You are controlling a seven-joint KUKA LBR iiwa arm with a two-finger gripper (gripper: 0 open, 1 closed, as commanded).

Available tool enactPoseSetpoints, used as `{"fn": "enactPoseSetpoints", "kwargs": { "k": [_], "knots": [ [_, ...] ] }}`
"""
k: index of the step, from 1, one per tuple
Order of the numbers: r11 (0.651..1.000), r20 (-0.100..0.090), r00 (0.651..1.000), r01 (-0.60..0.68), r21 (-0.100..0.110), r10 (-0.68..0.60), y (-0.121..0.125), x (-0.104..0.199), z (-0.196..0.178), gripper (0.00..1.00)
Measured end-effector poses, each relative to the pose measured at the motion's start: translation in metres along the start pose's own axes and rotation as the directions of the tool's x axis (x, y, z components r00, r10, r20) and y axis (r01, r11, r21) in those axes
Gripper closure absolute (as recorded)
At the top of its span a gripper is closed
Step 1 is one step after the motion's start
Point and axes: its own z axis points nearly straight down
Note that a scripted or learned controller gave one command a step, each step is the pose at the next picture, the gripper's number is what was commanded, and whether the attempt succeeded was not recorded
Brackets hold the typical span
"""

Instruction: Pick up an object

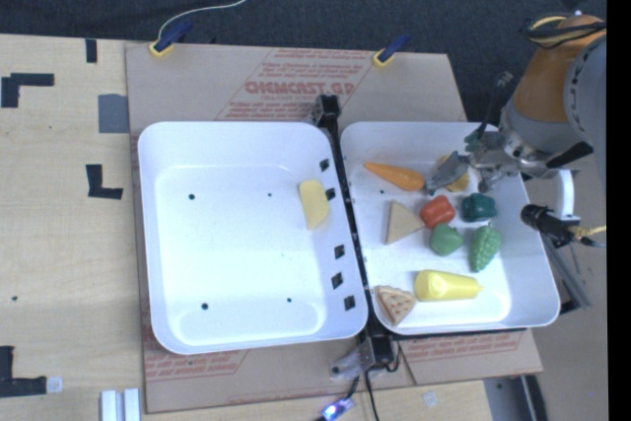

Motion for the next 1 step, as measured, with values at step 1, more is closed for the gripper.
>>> {"fn": "enactPoseSetpoints", "kwargs": {
  "k": [1],
  "knots": [
    [1.000,0.009,1.000,-0.003,0.005,0.003,0.0331,0.0334,0.0426,0.00]
  ]
}}
